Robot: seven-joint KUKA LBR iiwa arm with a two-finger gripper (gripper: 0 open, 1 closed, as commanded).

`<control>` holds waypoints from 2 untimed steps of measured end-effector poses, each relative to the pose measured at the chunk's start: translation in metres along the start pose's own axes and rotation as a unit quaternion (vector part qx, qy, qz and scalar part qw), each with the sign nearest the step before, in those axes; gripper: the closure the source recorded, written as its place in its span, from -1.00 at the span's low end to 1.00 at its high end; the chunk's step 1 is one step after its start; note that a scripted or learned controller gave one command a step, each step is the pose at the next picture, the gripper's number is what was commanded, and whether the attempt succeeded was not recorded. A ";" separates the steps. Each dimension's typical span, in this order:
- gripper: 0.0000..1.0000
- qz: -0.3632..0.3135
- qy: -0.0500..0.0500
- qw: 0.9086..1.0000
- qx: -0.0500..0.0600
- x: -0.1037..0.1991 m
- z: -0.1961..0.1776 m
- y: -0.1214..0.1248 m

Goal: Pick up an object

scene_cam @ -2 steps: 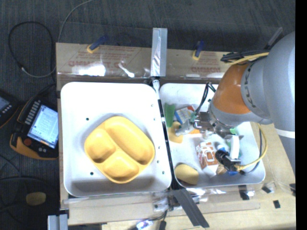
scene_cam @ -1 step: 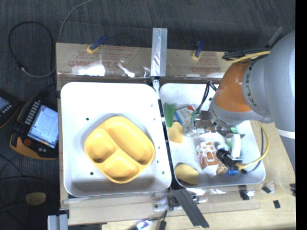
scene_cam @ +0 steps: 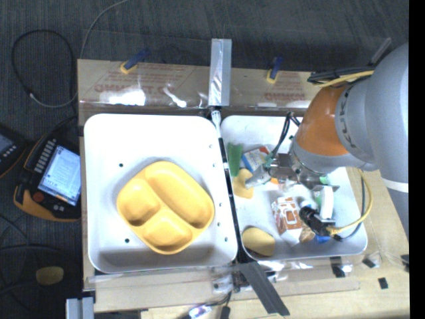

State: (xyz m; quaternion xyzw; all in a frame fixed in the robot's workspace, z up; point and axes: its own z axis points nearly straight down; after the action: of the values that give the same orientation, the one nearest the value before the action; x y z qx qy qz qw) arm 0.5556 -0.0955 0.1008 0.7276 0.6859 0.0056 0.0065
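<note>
The bench (scene_cam: 93, 88) holds two shallow white bins side by side. The left bin (scene_cam: 106, 138) has one big thing in it, a yellow tray with three dips (scene_cam: 165, 206), sitting near the middle. There is bare white floor all around the tray, most of it along the top edge and the left edge. The right bin (scene_cam: 249, 128) is much more crowded. The grey arm with its orange band (scene_cam: 319, 128) comes in from the right and hangs over the top half of this bin. The gripper (scene_cam: 282, 171) sits low over the middle of the bin, right above a pile of small things, and I cannot tell how it is set or if anything is in it. A green piece (scene_cam: 234, 157) stands close to the wall between the two bins. A small yellow piece (scene_cam: 243, 185) lies just below it, also near that wall. An orange and white packet (scene_cam: 287, 214) lies just below the gripper. A round yellow-brown lump (scene_cam: 259, 241) rests by the bottom edge of the right bin. The bare room in this bin is along the left side, between the yellow piece and the lump.
</note>
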 end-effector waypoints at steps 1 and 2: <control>-1.00 -0.053 -0.001 0.999 0.001 -0.063 0.009 -0.037; 1.00 -0.054 0.000 0.999 0.000 -0.061 -0.001 -0.035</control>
State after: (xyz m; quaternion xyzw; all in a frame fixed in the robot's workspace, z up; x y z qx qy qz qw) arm 0.5170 -0.1546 0.1011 0.6896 0.7241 0.0055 0.0070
